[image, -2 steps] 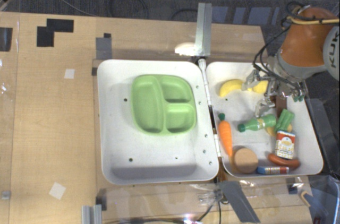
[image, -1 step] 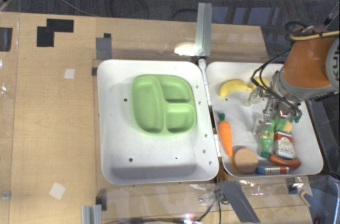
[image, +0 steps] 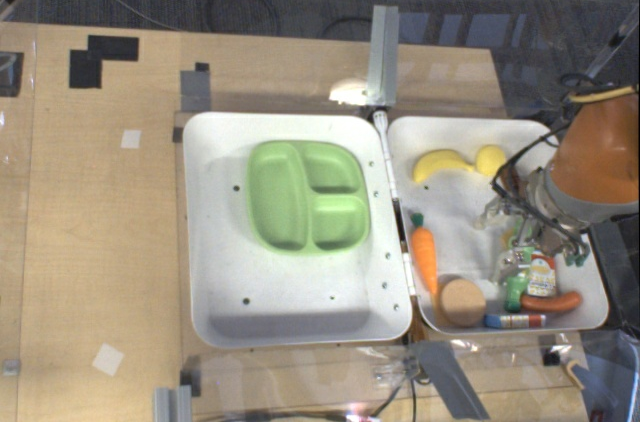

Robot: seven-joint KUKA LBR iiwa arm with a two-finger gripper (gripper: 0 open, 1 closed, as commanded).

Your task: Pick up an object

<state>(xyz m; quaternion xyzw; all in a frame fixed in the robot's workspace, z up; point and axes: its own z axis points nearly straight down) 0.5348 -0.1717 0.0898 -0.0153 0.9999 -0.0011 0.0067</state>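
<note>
From above, the arm [image: 598,160] is reaching in from the right and hanging its gripper [image: 527,245] low over the right bin [image: 445,135], just above a small bottle [image: 538,277] with a green cap and a red sausage [image: 552,303] near the bin's front right corner — whether the fingers are spread or closed I cannot tell. In that bin a banana [image: 443,164], a lemon [image: 491,159], a carrot [image: 425,256], a round brown piece [image: 462,301] and a marker [image: 514,320] are also lying, while a green divided plate [image: 306,195] is sitting in the left bin [image: 215,240].
</note>
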